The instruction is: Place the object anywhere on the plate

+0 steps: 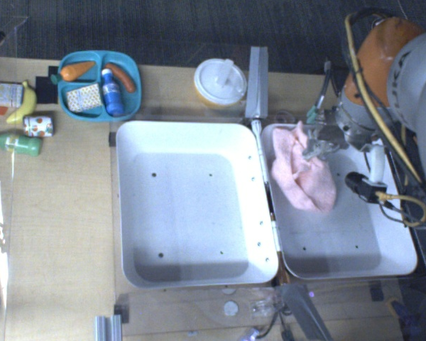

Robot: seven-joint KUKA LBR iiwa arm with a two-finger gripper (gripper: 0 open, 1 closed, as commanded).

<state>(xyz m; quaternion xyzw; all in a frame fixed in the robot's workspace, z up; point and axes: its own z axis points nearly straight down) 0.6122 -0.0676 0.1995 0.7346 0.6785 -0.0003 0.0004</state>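
Over right bin (355,258): gripper (317,148) touching pink cloth (303,169) at upper edge; open or closed, cannot tell.

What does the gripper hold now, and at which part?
It cannot be told. The gripper is down on the upper right edge of the pink cloth, but no cloth clearly shows between its fingers.
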